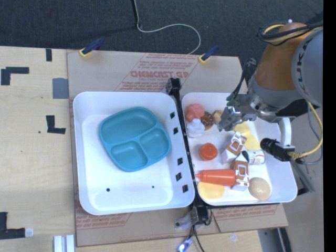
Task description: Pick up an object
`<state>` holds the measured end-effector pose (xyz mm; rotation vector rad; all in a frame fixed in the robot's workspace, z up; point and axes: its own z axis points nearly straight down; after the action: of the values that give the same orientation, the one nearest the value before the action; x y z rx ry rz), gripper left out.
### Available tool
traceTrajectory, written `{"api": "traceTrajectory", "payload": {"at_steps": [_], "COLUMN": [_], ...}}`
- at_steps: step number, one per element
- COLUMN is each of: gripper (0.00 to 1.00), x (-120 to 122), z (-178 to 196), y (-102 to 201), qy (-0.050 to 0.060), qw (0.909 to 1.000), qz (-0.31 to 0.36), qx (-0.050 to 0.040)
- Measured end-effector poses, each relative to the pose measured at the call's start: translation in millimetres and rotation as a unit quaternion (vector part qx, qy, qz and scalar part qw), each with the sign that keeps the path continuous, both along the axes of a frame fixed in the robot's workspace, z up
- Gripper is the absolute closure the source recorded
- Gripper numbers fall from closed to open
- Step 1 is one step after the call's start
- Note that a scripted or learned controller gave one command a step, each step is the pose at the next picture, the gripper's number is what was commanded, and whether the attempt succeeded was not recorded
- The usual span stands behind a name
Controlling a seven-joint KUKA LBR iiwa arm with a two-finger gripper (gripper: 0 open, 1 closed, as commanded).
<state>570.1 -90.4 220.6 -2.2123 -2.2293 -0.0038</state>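
- A robotics lab or test cell, not a home.
- A wooden desk (31,140) marked with black tape pieces.
- A cardboard sheet (152,72) clamped under two white bins (86,140).
- A loose cable (168,28) on dark carpet (63,14).
- Toy food fills one bin.

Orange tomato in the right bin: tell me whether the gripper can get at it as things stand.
Probably yes. The orange tomato lies uncovered with bare bin floor around it, and the gripper hangs just up and right of it.
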Motion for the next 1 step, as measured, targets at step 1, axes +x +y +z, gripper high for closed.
{"api": "traceTrajectory", "payload": {"at_steps": [1], "gripper": [1.0], "x": [40.3], "z": [26.1], "y": [61.5], "qy": [-0.001], "qw": [1.0], "qz": [0.001], "qx": [-0.0002]}}
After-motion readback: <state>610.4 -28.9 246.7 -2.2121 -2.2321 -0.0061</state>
